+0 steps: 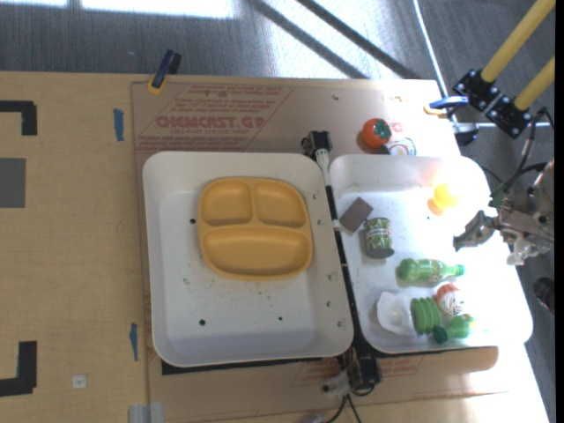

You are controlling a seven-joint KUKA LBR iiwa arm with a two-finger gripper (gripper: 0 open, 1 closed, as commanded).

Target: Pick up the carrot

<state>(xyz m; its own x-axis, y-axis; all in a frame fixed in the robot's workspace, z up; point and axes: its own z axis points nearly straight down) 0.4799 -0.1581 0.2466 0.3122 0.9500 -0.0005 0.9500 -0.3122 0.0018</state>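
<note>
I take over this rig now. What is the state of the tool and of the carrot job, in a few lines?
Tool: over the right side of the right bin.
Carrot: probably the orange-yellow piece near that bin's far edge, in strong glare, apart from the tool.
Done: nothing lifted yet.
Left: move to the carrot, grasp it, raise it.

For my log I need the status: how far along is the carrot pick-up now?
Done: nothing visible yet. In hand: the tool is at the right side of the right bin, apart from the orange-yellow piece, probably the carrot, which lies in that bin. Left: reach it, grasp it, lift it.
</note>
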